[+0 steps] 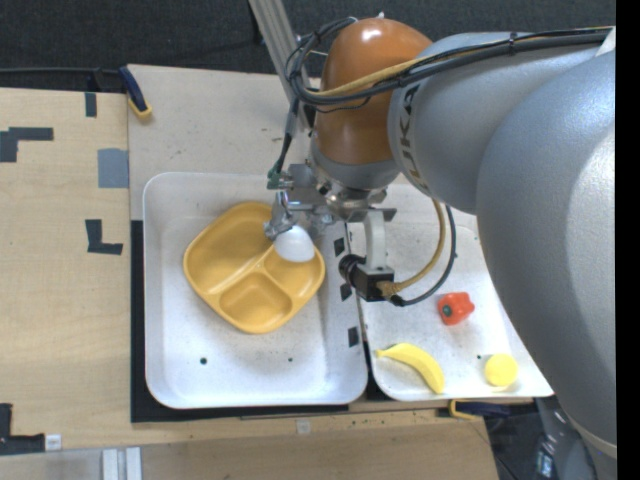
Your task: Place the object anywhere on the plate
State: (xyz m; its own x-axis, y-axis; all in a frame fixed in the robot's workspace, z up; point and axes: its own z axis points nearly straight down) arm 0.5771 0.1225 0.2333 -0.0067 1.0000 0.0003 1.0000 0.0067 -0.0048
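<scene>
Left bin (165,368): yellow plate (240,273), three compartments. White object (294,244) over plate's right rim, at tip of my claw (284,220). Can't tell if clenched or released. Judgement: shift left over compartment centre, lower before letting go, else rolls off rim. Right bin (420,388): banana (415,363), red pepper (456,308), lemon (501,370), leave alone.

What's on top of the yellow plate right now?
A white object sits at the yellow plate's right rim, under the gripper. The gripper covers its top, so whether it's gripped is unclear.
</scene>
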